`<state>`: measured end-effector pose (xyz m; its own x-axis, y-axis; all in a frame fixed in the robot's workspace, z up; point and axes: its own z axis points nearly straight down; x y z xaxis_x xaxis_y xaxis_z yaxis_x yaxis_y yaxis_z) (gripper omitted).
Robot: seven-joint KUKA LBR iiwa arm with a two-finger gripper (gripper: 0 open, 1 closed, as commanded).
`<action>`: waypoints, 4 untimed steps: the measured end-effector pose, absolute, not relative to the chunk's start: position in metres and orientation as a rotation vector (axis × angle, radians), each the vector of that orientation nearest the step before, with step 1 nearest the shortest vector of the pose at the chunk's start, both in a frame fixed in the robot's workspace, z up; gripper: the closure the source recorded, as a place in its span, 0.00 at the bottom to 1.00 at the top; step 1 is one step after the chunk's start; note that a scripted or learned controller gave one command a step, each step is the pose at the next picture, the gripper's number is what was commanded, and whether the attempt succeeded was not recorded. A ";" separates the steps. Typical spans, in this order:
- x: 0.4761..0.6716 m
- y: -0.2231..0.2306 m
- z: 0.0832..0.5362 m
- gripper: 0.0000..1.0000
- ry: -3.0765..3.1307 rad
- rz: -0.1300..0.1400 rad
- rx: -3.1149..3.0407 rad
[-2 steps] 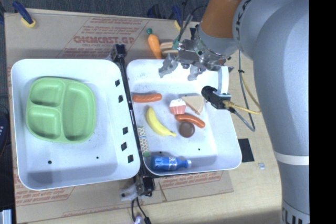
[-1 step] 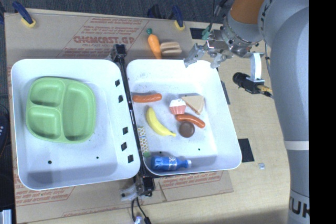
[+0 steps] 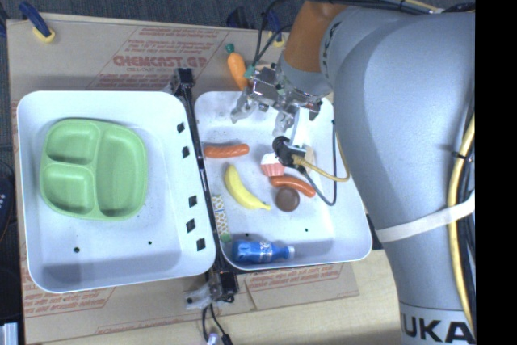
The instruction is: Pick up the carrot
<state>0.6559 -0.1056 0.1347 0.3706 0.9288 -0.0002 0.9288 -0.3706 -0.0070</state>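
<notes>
Just one carrot (image 3: 235, 69), two bins (image 3: 32, 174)

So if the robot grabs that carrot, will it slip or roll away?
Probably a bit of both. The carrot looks smooth and tapered, so fingers could slide toward its thin end. It lies on the bin's back rim, so a nudge might roll it off.
</notes>
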 end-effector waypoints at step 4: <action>0.656 -0.128 0.108 0.00 -1.845 0.004 -2.541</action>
